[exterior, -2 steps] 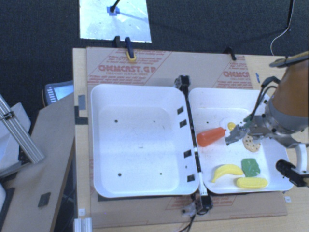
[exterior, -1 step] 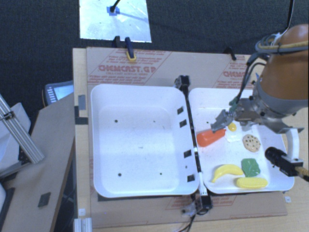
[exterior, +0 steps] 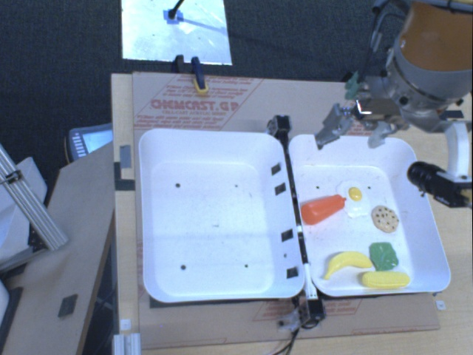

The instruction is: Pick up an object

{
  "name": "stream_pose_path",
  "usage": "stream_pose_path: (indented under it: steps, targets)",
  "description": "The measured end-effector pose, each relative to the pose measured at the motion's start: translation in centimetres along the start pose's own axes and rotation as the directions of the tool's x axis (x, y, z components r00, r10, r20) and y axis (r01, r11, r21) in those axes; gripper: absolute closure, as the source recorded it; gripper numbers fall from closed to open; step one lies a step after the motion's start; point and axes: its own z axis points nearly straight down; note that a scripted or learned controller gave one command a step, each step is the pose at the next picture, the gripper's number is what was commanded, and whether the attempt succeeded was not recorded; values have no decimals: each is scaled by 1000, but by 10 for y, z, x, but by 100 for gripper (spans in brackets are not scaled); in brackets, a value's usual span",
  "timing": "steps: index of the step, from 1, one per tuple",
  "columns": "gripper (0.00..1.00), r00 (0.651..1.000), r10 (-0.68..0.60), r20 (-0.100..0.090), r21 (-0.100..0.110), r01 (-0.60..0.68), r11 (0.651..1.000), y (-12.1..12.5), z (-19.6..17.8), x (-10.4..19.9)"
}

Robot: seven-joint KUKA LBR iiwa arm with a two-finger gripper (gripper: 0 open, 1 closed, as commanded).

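The right bin (exterior: 425, 220) holds several toy foods: an orange carrot (exterior: 323, 209), a fried egg (exterior: 353, 197), a cookie (exterior: 385, 218), a banana (exterior: 347, 262), a green pepper (exterior: 383, 255) and a yellow corn cob (exterior: 385, 279). My gripper (exterior: 355, 134) hangs above the bin's far edge, well above and behind the egg. It is open, its two fingers spread wide with nothing between them.
The left bin (exterior: 214, 213) lies beside the right one, with black clips (exterior: 284, 191) along the shared rim. A black fixture (exterior: 436, 182) juts in at the right bin's right edge. A metal plate (exterior: 176, 21) sits behind the bench.
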Motion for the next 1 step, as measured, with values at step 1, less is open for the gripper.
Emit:
stream_pose_path:
  steps: [1]
  targets:
    - [0, 1000, -2, -3, 6, 2, 1000, -29, -95, 72]
